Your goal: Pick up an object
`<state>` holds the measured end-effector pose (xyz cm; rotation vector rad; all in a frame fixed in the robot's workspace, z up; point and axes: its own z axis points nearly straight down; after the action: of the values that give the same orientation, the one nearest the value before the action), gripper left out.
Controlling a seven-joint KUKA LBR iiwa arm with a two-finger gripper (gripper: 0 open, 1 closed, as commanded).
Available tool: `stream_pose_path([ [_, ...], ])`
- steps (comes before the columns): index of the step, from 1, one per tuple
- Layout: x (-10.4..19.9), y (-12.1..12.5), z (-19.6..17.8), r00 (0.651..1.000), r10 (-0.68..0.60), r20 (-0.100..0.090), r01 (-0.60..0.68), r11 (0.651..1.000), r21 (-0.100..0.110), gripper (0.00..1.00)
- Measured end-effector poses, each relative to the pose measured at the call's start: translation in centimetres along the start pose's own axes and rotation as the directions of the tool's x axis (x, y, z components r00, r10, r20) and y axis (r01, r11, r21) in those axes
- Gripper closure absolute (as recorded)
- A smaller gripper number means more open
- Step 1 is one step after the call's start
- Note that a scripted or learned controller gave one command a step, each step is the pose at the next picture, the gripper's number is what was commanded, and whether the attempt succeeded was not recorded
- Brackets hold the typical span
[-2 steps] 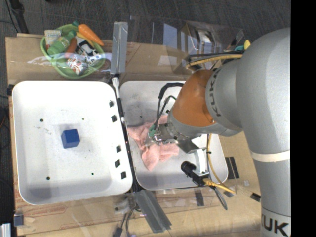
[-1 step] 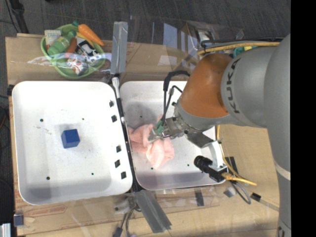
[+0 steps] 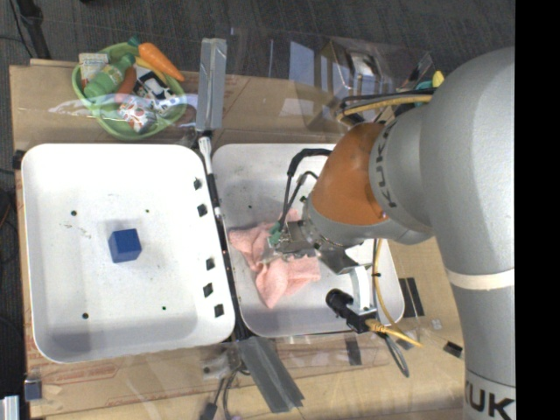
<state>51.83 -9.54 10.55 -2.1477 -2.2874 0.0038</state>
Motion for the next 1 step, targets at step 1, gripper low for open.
stream_pose_path([
  [1, -0.23, -1.24, 0.91, 0.999, -0.037, 0.002, 0.037, 0.999, -0.015, 0.00],
])
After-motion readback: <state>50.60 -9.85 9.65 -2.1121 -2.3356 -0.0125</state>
